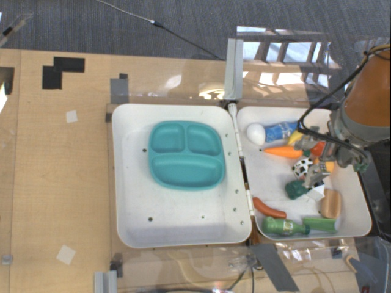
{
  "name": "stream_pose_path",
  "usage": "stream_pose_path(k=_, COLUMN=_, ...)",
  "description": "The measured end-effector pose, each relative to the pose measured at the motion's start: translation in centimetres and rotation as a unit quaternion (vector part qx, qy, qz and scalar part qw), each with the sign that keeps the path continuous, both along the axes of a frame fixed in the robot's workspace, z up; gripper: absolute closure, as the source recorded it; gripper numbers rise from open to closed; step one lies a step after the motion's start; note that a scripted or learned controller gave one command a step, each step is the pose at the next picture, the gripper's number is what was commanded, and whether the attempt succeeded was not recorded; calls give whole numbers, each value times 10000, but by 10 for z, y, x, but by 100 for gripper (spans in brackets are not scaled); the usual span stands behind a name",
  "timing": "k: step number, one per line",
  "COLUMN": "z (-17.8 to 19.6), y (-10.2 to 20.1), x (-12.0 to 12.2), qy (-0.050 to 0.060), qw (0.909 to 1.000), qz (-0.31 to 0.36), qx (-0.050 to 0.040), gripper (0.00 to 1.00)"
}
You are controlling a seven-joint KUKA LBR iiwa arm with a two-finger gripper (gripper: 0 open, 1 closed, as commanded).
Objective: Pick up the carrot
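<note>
The carrot (283, 152) is an orange cone lying flat in the right bin (365, 212), its tip pointing left toward the divider. My gripper (315, 162) hangs low over the bin just right of the carrot's thick end, among a cluster of toys. It partly hides what lies beneath it. I see nothing of the carrot lifted off the bin floor.
Around the carrot lie a white egg (255, 133), a blue packet (281, 130), a yellow piece (295, 139) and a black-and-white ball (301, 167). Nearer the front are a dark green toy (296, 190), red sausage (269, 208), green bottle (286, 226) and bun (330, 203). The left bin (131, 218) holds a teal divided plate (186, 154).
</note>
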State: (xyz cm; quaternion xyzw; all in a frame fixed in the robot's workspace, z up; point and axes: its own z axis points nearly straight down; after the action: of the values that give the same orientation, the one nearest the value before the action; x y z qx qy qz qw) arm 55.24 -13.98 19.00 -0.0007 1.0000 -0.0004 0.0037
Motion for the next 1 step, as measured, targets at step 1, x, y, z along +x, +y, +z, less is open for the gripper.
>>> stream_pose_path(k=1, z=-90, y=-22, x=29, qy=-43, qw=10000, qz=54, qx=-6, gripper=0)
